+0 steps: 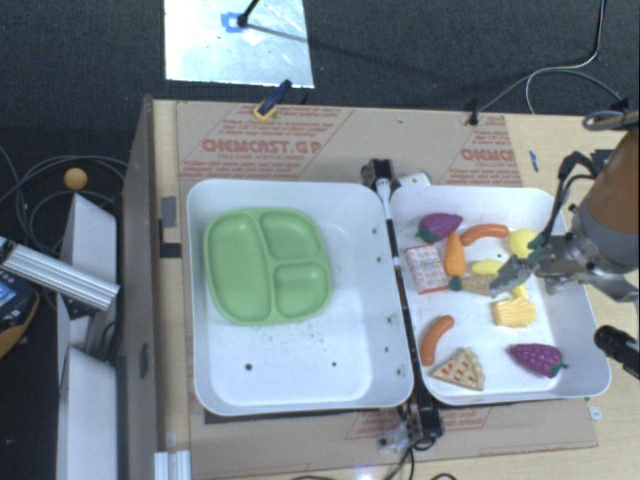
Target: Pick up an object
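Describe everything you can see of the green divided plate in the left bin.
The green plate is a pale green, matte, plastic-looking tray with rounded corners and raised ridges dividing it into three compartments: one tall section on the view's left and two smaller ones on the right. It lies flat on the floor of the left white bin, toward the bin's upper left, slightly rotated. All three compartments look bare.

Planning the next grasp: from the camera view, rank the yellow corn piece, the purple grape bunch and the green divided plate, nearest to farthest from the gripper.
1. Yellow corn piece, right bin, just below the gripper.
2. Purple grape bunch, right bin's lower right corner.
3. Green divided plate, left bin, far across the divider.
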Tool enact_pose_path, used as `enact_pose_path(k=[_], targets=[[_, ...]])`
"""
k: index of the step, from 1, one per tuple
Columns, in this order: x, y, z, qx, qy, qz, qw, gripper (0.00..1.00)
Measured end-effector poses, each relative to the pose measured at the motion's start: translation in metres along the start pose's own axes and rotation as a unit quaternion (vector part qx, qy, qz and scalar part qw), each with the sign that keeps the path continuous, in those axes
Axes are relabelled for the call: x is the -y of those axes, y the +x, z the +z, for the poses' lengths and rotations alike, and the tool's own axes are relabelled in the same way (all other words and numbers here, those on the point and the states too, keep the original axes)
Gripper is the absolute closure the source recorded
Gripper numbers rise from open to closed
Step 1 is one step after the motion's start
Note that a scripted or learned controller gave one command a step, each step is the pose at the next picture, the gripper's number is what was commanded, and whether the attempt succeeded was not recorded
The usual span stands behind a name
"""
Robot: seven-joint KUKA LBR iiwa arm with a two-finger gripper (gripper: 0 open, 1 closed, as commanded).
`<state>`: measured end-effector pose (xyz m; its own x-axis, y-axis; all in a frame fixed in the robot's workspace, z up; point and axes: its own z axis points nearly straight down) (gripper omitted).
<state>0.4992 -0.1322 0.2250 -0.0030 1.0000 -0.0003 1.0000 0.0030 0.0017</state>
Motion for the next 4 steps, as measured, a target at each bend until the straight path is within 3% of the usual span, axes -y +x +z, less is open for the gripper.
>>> enact_pose_path(k=[1, 2, 3, 4], targets=[[-0.095, 0.011, 0.059, 0.000, 0.001, 0.000, 1.0000, 0.00], [-0.115, 0.046, 0.136, 0.000, -0.003, 0.000, 1.0000, 0.00], [-0.147, 0.044, 0.135, 0.000, -0.004, -0.001, 1.0000, 0.00], [-0.146, 0.045, 0.124, -0.002, 0.000, -0.002, 1.0000, 1.00]])
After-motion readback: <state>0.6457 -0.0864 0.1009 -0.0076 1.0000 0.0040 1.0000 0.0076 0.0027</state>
